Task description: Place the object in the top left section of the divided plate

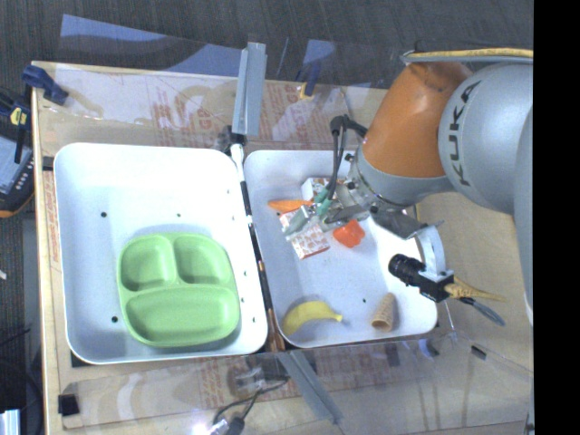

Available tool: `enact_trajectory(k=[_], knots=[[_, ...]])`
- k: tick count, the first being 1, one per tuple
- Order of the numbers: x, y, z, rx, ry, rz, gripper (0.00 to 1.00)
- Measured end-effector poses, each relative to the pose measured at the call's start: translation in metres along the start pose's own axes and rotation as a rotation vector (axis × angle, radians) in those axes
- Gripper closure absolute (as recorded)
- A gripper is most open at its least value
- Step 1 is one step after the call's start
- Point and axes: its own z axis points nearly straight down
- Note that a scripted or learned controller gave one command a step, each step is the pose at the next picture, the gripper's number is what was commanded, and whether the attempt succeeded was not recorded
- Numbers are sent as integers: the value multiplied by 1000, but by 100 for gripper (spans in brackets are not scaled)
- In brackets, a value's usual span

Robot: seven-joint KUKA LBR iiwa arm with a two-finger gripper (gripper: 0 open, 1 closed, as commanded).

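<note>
Grey arm with orange band reaches into right white bin (412, 320), gripper (337, 208) low over cluster: orange carrot-like piece (288, 205), crinkled printed packet (310, 238), red-orange block (349, 235); jaws' state: cannot tell, nothing seen held

Green divided plate (178, 290) sits in left white bin (82, 179), well apart

Yellow banana (310, 315) and tan cone (386, 311) lie near front wall

Risk: items touching, so grab may catch packet edge, take two, or slip during carry over bin walls
</note>
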Motion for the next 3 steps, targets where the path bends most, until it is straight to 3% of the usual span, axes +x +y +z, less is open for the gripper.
enact_trajectory(k=[1, 2, 3], knots=[[66, 39, -1, 0, 1, -97, 100], [157, 68, 9, 1, 1, -385, 100], [209, 42, 67, 4, 2, -755, 100]])
